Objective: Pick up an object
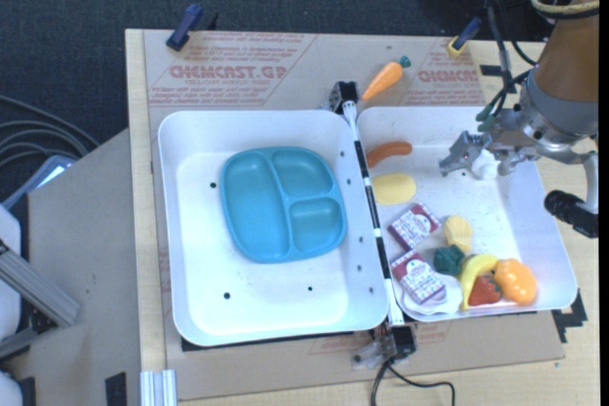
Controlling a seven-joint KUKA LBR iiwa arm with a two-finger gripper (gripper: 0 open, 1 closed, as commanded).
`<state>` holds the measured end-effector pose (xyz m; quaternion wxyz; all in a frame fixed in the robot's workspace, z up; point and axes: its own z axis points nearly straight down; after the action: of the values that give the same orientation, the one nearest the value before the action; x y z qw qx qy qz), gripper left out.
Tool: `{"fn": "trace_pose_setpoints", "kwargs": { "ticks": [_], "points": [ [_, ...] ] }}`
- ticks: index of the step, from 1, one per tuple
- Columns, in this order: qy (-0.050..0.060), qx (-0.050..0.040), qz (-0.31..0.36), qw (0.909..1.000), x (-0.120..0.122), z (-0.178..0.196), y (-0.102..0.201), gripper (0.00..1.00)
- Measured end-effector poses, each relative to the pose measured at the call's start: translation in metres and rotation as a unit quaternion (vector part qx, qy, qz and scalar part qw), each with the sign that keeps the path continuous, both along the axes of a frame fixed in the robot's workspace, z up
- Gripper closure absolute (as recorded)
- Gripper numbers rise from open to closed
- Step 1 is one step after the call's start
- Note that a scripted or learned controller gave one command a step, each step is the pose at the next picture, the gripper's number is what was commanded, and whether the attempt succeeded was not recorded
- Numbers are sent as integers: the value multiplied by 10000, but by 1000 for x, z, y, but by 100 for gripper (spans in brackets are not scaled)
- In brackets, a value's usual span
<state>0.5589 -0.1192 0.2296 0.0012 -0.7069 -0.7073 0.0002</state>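
Right bin [533, 233] far half open (toys [457, 261] near rim).

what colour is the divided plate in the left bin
Light blue; the divided plate shows clearly in the camera view.

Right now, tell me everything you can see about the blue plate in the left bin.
The blue plate is a light blue, smooth, plastic-looking tray with rounded corners, divided by raised ridges into three compartments: one large on its left side, two smaller on its right. It lies flat and right side up on the floor of the left bin, slightly rotated, nearer the right wall. All three compartments hold nothing, and only the bin floor touches it.
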Motion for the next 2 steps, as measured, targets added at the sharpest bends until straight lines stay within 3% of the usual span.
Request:
{"fn": "trace_pose_setpoints", "kwargs": {
  "ticks": [1,2],
  "points": [
    [0,-6,0,10000,69,-117,3,0],
    [30,-7,3,10000,107,-142,20,0]
  ]
}}
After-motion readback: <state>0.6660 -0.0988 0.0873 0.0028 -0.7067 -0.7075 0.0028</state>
